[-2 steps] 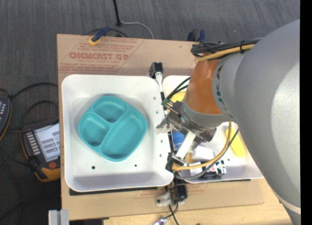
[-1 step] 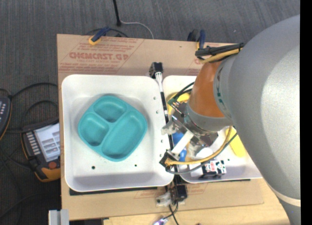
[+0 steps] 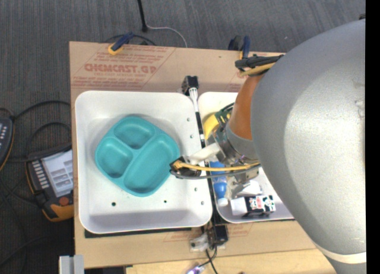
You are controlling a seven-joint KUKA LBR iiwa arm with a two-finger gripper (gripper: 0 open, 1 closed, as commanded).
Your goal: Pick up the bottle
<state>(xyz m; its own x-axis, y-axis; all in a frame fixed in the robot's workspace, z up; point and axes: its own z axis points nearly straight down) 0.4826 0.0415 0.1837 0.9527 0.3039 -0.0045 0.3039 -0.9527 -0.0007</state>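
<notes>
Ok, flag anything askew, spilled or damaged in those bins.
Nothing spilled or broken shows. The teal divided plate lies flat in the left bin, turned askew to its walls. The arm covers most of the right bin, so I cannot judge it.

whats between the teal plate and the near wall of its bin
Nothing: in the camera view, the stretch between the teal plate and the near wall of its bin is bare white floor.

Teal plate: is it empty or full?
Empty: all three compartments of the teal plate show bare teal, with nothing inside.
</notes>
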